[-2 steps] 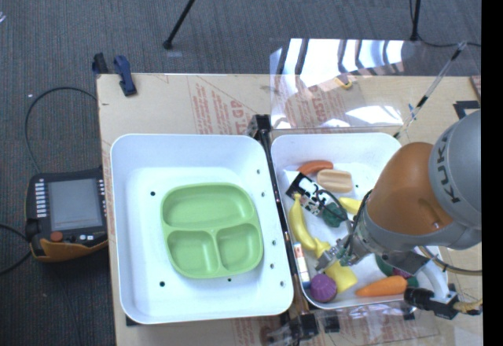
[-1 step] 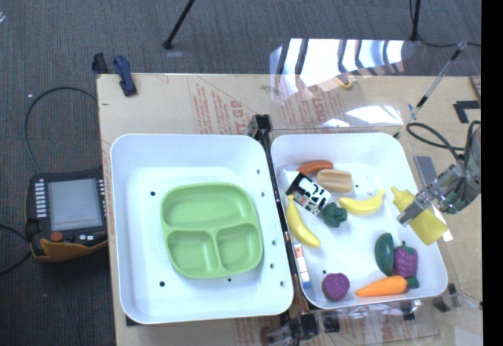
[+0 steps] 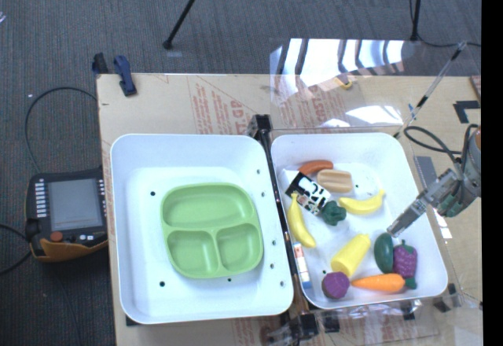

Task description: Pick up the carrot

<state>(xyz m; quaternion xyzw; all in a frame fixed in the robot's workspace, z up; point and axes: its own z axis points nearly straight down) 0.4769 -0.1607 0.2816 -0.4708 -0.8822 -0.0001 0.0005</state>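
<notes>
The carrot [image 3: 379, 283] is orange and lies flat along the front wall of the right bin [image 3: 393, 149]. It sits between a purple plum [image 3: 335, 285] and a bunch of purple grapes [image 3: 405, 262]. My gripper [image 3: 397, 227] comes in from the right and hangs just above a dark green pepper [image 3: 383, 252]. That puts it about a hand's width behind the carrot, with nothing seen in its grasp.
The right bin also holds a yellow corn piece [image 3: 350, 254], two bananas [image 3: 299, 222] [image 3: 363, 203], broccoli [image 3: 334, 213], a bread roll [image 3: 335, 179], a sausage [image 3: 316, 167] and a black-and-white box [image 3: 310, 193]. A green divided plate [image 3: 211, 228] rests in the left bin [image 3: 134, 179].
</notes>
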